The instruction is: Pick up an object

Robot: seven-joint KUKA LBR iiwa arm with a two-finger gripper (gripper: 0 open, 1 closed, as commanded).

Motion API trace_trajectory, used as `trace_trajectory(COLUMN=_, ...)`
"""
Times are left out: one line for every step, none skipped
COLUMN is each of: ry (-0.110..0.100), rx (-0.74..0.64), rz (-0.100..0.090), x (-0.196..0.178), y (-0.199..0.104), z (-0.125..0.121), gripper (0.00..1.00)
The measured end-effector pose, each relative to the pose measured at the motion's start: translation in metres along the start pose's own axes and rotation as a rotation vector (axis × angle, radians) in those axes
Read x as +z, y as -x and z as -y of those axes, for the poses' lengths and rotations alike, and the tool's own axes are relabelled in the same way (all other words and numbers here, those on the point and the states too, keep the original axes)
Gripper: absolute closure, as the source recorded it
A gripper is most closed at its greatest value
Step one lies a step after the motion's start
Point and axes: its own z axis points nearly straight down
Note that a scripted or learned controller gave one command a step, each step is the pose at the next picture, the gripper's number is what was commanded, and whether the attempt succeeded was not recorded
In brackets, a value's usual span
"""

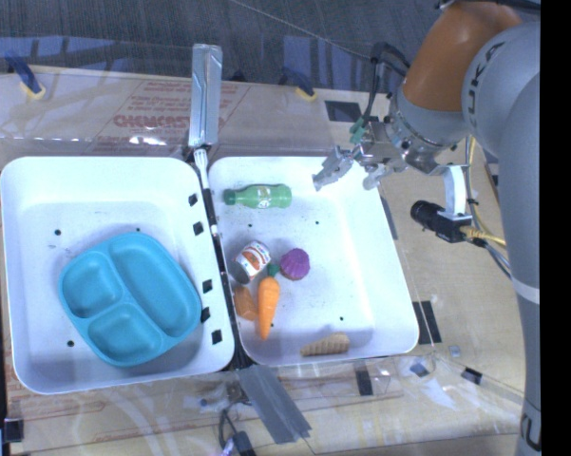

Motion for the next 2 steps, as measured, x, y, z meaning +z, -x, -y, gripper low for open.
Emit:
trace_trajectory(ry=-0.009, rx=-0.002, rz=-0.002, x=0.119, y=-0.059, z=-0.022, gripper=0.00)
trace_trajectory(ry=-0.003, rx=0.002, rz=0.000, x=0.161, y=-0.071, z=0.024, gripper=0.00)
